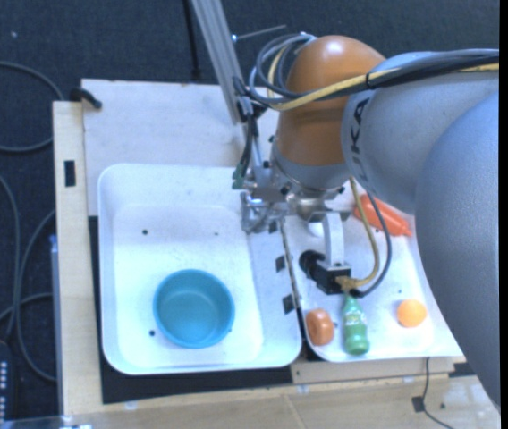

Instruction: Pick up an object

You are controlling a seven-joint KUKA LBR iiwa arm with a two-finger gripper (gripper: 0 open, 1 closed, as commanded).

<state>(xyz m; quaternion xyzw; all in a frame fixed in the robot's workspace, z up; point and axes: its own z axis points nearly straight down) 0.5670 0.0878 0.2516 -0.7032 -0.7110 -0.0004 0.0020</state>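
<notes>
1. Grey with an orange band, the arm [415,132] is reaching in from the right. It is carrying its gripper [256,206] over the seam where the two white bins are meeting, toward the far side of the bench [147,114].
2. Whether the gripper is standing apart or closed cannot be told from this slanted overhead view. Nothing is showing in its grasp.
3. Lying down-scene and to the left of the gripper is the blue bowl [193,307]. It is sitting mouth-up in the near half of the left bin [111,239], well apart from the tool and with bare floor all round it.
4. Sitting in the right bin [384,336] is a row of small things along the near wall:
   - a brown-orange oval piece [319,327] nearest the seam;
   - a green bottle [354,327] just beside it, its long axis running near to far;
   - an orange ball [410,312] further right, on its own.
5. Poking out from under the arm at the right bin's far side is a long orange piece [384,214]. It is slanting from far-left to near-right and is partly hidden.
6. Judging by the layout, every candidate is lying nearer than the gripper, so any pick is calling for travel toward the near edge. The oval piece and the bottle are looking crowded for a clean descent, while the ball and the bowl are offering more room.
</notes>
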